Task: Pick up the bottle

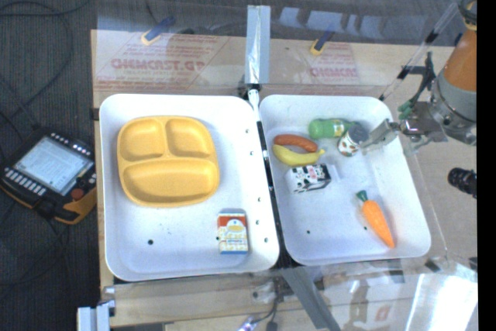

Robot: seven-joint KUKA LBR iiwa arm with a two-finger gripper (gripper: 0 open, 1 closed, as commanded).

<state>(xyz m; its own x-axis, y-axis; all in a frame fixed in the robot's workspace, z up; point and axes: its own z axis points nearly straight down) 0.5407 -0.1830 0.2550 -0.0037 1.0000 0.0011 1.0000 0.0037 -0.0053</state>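
Left bin [116, 244]: yellow divided plate [167, 160] and small carton [232, 232], apart from the job. Right bin [418, 236]: green bottle [328, 127] lying on its side near the far wall, just above hot dog [295, 142] and banana [297, 156]. Gripper [364, 139] low at the bottle's cap end, presumably lining up a grasp; jaw state impossible to tell.

Just left of the grey gripper [381, 134] lies a green bottle [332, 127] with a yellow label, and farther left a red sausage [295, 142] over a yellow banana [297, 156], with a black-and-white patterned piece [311, 177] below. Below the gripper lies an orange carrot [377, 219] with a green top. Far to its left, a white bin [116, 244] bears a yellow divided plate [167, 160] and a small white, red and yellow carton [232, 232].
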